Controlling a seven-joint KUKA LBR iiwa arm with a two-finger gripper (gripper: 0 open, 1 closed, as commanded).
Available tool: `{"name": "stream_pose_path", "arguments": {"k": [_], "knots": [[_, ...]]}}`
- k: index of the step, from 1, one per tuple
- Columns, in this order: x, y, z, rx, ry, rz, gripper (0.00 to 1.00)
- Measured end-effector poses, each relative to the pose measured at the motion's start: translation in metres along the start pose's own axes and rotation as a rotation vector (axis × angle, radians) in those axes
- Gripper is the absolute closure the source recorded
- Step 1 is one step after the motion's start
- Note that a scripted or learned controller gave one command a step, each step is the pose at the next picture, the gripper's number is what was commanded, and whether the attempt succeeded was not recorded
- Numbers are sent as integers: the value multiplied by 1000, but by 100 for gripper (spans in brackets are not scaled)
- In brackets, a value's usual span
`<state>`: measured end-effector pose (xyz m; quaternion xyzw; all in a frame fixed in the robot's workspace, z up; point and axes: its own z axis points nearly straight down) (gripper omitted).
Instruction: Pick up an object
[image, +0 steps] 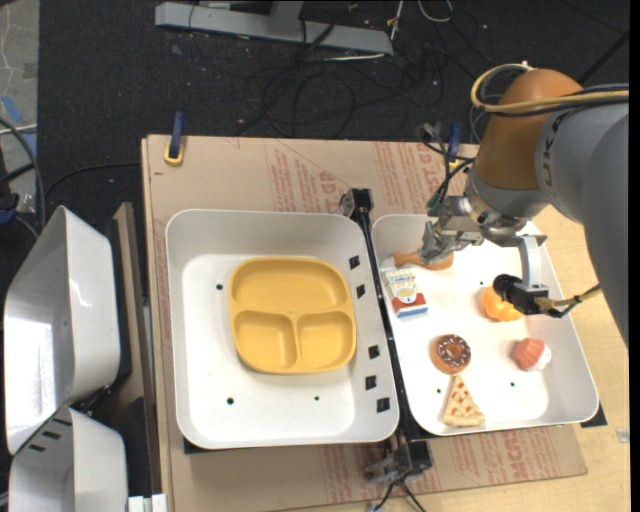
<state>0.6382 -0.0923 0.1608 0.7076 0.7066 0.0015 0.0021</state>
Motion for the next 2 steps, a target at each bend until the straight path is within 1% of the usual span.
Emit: {"name": "stream_pose_path", "arguments": {"k": [1,2], "knots": [[4,-3,-45,0,0,-4,100],[2,-9,-107,-2,-1,-4,100]]}}
